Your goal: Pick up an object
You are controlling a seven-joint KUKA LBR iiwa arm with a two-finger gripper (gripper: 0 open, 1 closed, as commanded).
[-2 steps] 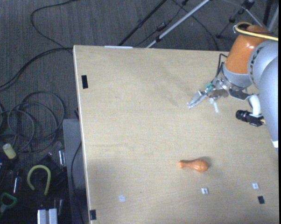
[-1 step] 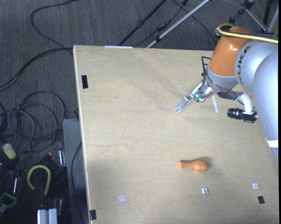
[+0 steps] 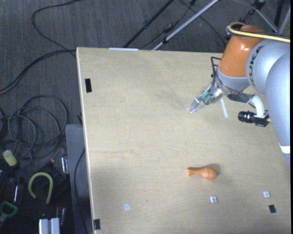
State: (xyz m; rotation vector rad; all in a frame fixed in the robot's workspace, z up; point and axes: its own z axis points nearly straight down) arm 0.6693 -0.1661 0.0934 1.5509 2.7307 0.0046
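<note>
An orange pear-shaped object [image 3: 203, 172] lies on its side on the tan bench top [image 3: 137, 130], toward the front right, with its narrow end pointing left. My gripper [image 3: 209, 111] hangs over the bench at the right, well behind the orange object and apart from it. Its two fingers are spread, one pointing left and one down-right, so it is open with nothing between them. The grey arm with its orange band [image 3: 239, 55] reaches in from the upper right.
Small black and white markers [image 3: 213, 199] dot the bench near its front right; a black tab [image 3: 88, 85] sits by the left edge. Cables and tools [image 3: 34, 130] lie on the floor beyond that edge. Tripod legs [image 3: 195, 13] stand behind the bench.
</note>
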